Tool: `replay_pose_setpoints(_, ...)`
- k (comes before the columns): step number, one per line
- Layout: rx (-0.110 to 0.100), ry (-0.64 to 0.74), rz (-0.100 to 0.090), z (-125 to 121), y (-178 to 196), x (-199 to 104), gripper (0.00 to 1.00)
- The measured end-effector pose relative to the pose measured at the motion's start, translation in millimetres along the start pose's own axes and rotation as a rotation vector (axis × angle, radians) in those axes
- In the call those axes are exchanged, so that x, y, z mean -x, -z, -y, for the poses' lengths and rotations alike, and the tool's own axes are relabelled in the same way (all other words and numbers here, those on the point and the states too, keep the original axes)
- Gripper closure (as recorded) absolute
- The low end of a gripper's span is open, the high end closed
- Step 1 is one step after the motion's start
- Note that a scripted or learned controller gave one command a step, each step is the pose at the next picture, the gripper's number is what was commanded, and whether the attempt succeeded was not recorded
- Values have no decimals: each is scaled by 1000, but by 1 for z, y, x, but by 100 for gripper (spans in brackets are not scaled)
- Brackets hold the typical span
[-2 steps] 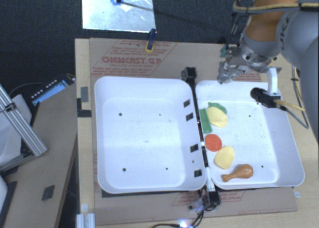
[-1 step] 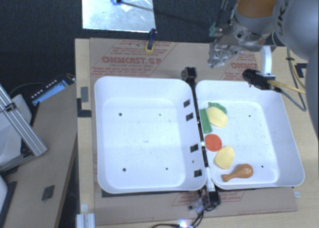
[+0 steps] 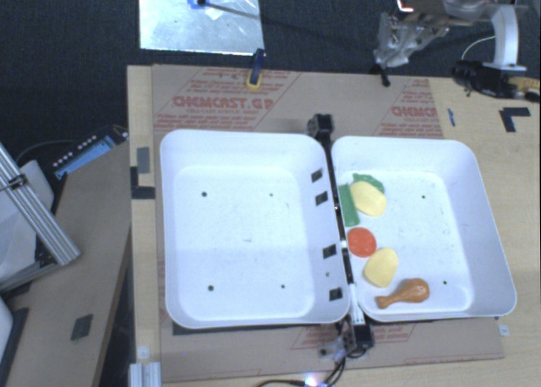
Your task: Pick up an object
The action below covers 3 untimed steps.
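The right bin [image 3: 456, 208] holds several toy foods along its left side. A yellow piece [image 3: 369, 198] lies on a green one [image 3: 347, 200]. Below them sit a red round piece [image 3: 362, 242], a second yellow piece [image 3: 381, 267] and an orange-brown drumstick [image 3: 405, 293]. My gripper [image 3: 390, 54] hangs high at the top right, above the cardboard behind the right bin and far from all of these. Nothing is visible between its fingers.
The left bin [image 3: 245, 225] adjoins the right one, with black clips [image 3: 325, 199] along the shared rim. A shiny metal sheet [image 3: 201, 3] lies at the top left beyond the cardboard. A metal rail [image 3: 34, 216] stands at the far left.
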State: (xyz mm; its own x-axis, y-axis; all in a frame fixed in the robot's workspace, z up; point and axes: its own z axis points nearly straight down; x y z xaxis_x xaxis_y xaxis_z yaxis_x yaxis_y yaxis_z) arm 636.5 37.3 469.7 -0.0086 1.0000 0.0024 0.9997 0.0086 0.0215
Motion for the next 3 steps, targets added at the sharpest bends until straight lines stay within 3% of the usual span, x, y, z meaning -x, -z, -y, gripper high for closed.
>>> replay_pose_setpoints(1,-12,-2,0,43,70,-33,100)
replay_pose_setpoints(2,-36,-1,3,112,-59,-61,100)
replay_pose_setpoints(3,-5,-1,-4,149,76,-80,100)
